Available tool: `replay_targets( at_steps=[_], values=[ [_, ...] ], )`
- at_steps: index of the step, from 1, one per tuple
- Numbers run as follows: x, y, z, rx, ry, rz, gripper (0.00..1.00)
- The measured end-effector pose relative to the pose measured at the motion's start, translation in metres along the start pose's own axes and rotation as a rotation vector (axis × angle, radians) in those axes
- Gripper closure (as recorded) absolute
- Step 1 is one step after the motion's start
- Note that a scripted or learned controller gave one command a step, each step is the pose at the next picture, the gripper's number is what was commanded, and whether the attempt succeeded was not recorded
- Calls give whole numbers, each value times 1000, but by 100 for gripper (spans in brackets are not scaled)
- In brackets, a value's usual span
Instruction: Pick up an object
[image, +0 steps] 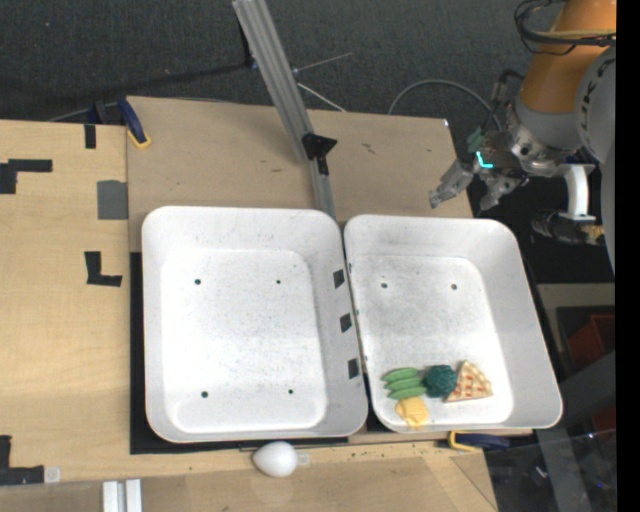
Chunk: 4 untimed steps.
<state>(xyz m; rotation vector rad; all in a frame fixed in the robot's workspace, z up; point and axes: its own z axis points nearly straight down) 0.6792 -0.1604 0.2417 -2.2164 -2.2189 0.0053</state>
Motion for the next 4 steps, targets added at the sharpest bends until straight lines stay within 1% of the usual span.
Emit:
replay_targets(
  at_steps=[1, 2, 3, 4],
  values=[
    [0, 1, -3, -4, -3, -1, 0],
    [2, -2, 41, -1, -2, -1, 0],
    [-6, -9, 98, 1, -2, 0, 0],
    [-6, -10, 152, 3, -2, 0, 0]
  ],
)
